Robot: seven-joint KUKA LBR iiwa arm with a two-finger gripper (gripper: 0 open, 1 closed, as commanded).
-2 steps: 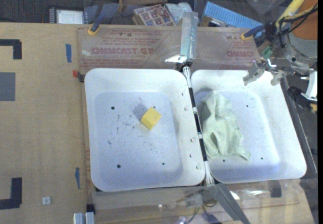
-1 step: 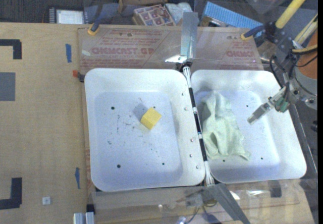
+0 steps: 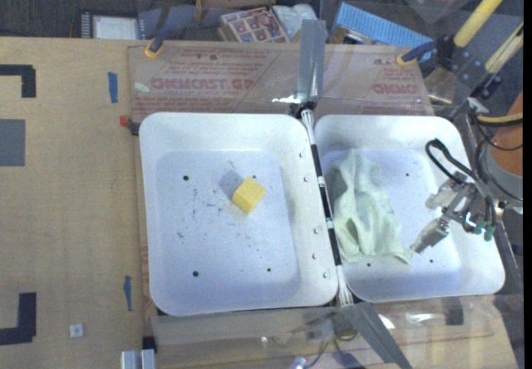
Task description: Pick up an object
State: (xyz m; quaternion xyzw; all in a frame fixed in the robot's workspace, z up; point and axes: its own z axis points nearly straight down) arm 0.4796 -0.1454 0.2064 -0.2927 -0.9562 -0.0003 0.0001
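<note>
Gripper [image 3: 434, 220] low in right bin [image 3: 474, 272], beside cloth [image 3: 362, 208]

Soft crumpled cloth [image 3: 363, 209] lies in a glossy white plastic bin [image 3: 474, 276]; yellow block [image 3: 248, 194] looks matt.

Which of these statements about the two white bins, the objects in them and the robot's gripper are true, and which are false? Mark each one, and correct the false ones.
1. The yellow block lies in the left bin. True.
2. The pale green cloth lies in the same bin as the yellow block. False: it lies in the right bin, against that bin's left side.
3. The gripper is over the right bin. True.
4. The gripper holds the yellow block between its fingers. False: the block lies alone on the left bin's floor, far from the gripper.
5. The cloth is neatly folded into a square. False: it is crumpled.
</note>
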